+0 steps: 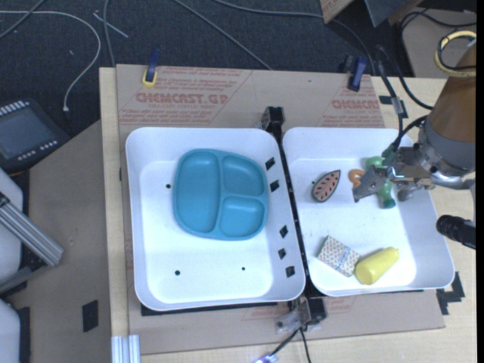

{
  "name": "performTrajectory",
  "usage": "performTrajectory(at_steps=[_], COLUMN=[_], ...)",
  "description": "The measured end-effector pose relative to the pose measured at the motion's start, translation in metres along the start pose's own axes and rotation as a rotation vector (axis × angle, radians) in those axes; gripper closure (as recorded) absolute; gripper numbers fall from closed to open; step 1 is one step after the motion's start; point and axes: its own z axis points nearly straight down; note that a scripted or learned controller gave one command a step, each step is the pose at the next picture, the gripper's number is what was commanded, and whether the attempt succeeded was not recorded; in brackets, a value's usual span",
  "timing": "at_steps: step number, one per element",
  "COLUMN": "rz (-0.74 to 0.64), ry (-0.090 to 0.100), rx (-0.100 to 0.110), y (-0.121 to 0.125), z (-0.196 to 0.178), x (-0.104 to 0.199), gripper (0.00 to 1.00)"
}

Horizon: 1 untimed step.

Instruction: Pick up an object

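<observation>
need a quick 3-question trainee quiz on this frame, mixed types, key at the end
1. True or false: the blue divided plate lies in the left bin.
2. Which lies nearest the gripper? A) yellow bottle B) green toy C) patterned packet
3. Fill in: the brown leaf-shaped piece lies in the ___ bin.

Key: 1 true; 2 B; 3 right.

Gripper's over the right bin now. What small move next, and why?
Probably lower straight down a little. The gripper sits over the green toy near the right bin's far side, with the leaf-shaped piece apart to its left, so a short descent should meet only the toy.
</observation>
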Motion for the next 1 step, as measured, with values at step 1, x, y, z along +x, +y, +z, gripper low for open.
performTrajectory(at_steps=[1], rz=[-0.003], ry=[-0.001], rx=[-0.012], y=[0.0021], z=[-0.0054], x=[0.0002], gripper=[0.00])
